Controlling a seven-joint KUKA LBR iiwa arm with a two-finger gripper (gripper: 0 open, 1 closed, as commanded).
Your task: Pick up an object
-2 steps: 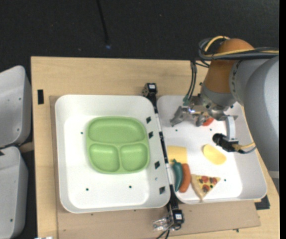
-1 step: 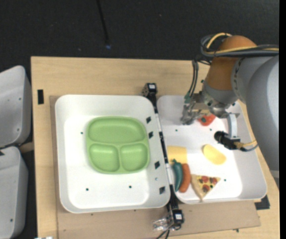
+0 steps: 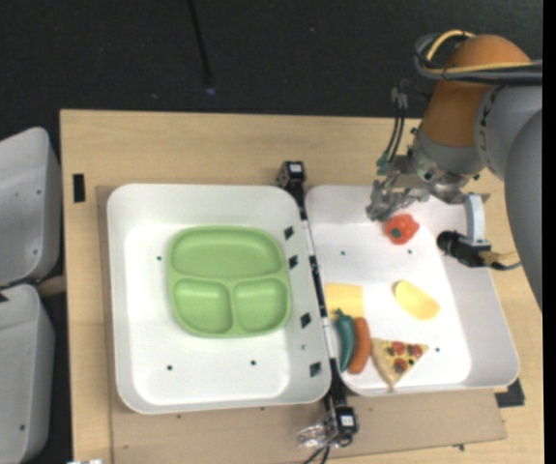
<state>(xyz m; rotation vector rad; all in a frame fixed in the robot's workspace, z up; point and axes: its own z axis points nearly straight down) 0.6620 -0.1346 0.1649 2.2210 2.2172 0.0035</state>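
Bench: pale wooden top (image 3: 210, 148) bearing two shallow white bins side by side.

Left bin (image 3: 137, 356): holds one light green plastic plate with three compartments (image 3: 227, 280), lying flat near the bin's middle.

Right bin (image 3: 471, 341): holds five toy food items.
- Small red pepper-like piece with a green stem (image 3: 402, 227), near the far edge.
- Pale yellow rounded piece (image 3: 417, 300), mid-bin.
- Yellow cheese-like wedge (image 3: 344, 299), beside the divider between the bins.
- Orange carrot-shaped piece with a dark green end (image 3: 354, 341), just below the wedge.
- Pizza slice with red dots (image 3: 395, 357), near the front edge, right of the carrot.

Arm: grey with an orange band (image 3: 456, 90), reaching in from the right. Its gripper (image 3: 390, 204) sits low at the far edge of the right bin, just beside the red piece; finger spacing cannot be told, nor whether anything is held.
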